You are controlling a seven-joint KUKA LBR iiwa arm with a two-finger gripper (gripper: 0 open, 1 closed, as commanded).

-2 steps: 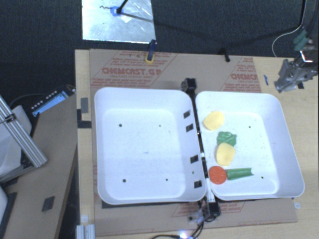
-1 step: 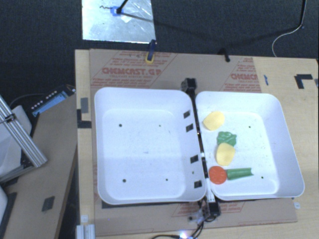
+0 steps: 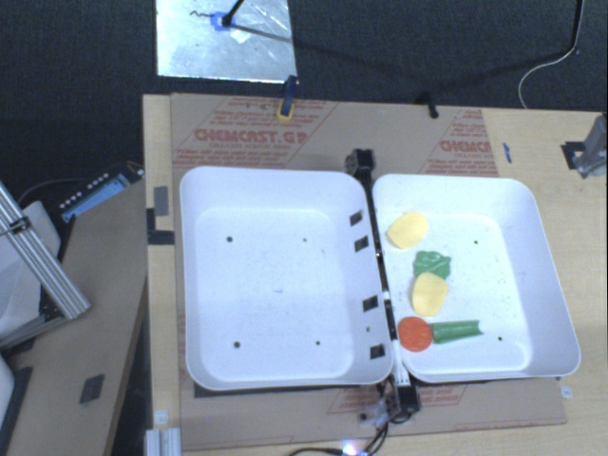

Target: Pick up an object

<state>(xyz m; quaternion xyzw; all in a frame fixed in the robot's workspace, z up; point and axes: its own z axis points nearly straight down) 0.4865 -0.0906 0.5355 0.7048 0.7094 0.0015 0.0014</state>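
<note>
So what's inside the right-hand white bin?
The right bin holds two yellow pieces, a green lump, an orange-red ball and a green cone. Nothing visibly covered.

Two white bins sit side by side on the tabletop (image 3: 532,141): the left bin (image 3: 204,198) and the right bin (image 3: 532,217).

Five small objects lie in the right bin, all toward its nine o'clock side:
- Two yellow pieces, one (image 3: 408,229) at about ten o'clock and one (image 3: 429,294) just below the middle of the cluster.
- Two green pieces, one rounded (image 3: 432,262) between the yellows, one long (image 3: 457,330) at about seven o'clock.
- One red-orange round piece (image 3: 414,334), touching the long green one.
</note>
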